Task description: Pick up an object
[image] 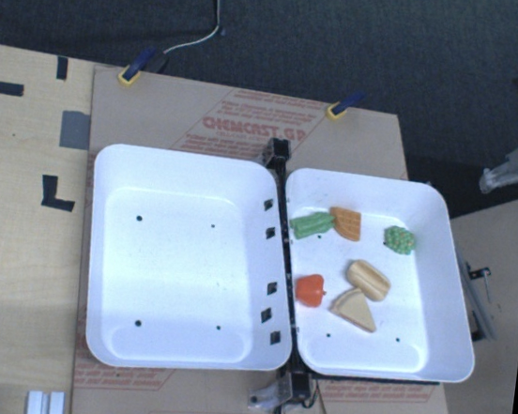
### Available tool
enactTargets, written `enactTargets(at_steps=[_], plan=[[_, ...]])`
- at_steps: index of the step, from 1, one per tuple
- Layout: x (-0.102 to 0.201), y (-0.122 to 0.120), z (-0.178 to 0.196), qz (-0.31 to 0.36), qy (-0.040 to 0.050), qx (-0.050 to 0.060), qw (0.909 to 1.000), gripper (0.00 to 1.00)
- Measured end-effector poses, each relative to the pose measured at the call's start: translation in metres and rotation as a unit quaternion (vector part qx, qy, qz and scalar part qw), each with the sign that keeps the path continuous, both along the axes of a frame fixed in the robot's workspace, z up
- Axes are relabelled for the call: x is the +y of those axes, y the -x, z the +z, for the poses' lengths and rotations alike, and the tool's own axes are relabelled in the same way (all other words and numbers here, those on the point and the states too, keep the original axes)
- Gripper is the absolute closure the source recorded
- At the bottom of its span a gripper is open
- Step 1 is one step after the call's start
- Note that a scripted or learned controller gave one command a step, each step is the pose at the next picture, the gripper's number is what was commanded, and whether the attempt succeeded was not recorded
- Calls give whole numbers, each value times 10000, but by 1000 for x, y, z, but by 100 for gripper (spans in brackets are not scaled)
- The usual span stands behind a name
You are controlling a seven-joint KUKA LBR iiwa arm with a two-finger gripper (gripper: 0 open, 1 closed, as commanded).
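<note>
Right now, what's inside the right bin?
Inside the right bin: green pepper, orange piece, broccoli, bread roll, red pepper, tan wedge. Their undersides are hidden.

The counter is of pale wood, with some black tape marks and one grey square on its left part. A brown cardboard sheet with red printed letters lies on it, held at the far edge by two blue-and-yellow clamps. Behind the counter is dark carpet floor, where a thin white cable runs. The light is even and soft.
</note>
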State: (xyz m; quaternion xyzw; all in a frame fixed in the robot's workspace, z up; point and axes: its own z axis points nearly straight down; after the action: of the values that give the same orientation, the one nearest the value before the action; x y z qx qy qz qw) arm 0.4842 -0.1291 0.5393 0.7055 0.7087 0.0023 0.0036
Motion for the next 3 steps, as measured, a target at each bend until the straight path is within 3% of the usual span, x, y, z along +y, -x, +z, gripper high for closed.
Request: enactTargets(at_steps=[1, 2, 3], plan=[[-56, 2, -197, -45, -20, 116, 9999, 0], [-27, -1, -60, 0, 11, -33, 10000, 0], [37, 0, 0, 14, -5, 5, 10000, 0]])
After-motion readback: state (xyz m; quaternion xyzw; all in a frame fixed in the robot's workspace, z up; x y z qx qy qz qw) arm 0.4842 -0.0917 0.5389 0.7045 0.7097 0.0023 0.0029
